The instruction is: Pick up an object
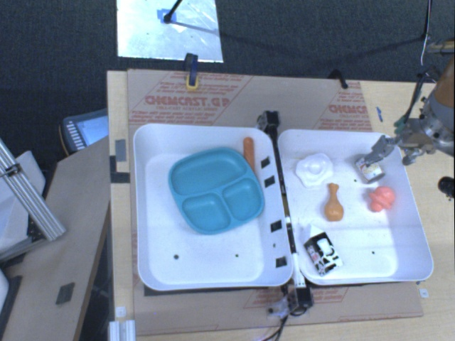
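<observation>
Here, pink object below jaws

Rel. to claw: pink obj just below, white obj left, divided tray far left in other bin.

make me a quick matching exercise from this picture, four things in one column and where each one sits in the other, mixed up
Things:
1. blue tray
2. pink ball
3. black-and-white item
4. hot dog

Places:
A. right bin, near front edge
B. left bin, by the divider at the back
C. middle of left bin
D. right bin, right side, below the hand

Pairs: 1-C, 2-D, 3-A, 4-B
</observation>
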You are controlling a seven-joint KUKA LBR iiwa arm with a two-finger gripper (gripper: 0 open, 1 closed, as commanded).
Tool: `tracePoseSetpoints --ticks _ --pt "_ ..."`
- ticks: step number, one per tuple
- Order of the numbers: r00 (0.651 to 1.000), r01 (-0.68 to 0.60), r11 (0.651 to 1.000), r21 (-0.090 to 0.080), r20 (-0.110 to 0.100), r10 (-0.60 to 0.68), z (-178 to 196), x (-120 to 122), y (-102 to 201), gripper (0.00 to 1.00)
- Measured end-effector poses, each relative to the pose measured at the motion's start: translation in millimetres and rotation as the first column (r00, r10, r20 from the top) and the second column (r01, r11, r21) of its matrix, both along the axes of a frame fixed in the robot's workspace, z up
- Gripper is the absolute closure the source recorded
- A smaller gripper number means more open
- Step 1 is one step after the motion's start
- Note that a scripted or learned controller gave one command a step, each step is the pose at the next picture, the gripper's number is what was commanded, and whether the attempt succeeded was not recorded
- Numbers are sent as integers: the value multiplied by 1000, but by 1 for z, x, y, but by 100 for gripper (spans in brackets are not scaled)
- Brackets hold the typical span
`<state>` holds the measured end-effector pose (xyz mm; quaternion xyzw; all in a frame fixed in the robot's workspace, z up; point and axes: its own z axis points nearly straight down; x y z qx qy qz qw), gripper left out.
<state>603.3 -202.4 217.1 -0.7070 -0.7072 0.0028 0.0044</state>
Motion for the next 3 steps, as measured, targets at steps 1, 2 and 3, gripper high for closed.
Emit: tracePoseSetpoints --ticks 1,2,3 --pt "1000 -3 1000 -3 12 3 7 3 1 0" --pt "1000 -2 1000 -3 9 2 -38 10 -2 0" --pt "1000 -6 1000 -2 9 6 -86 20 1 0"
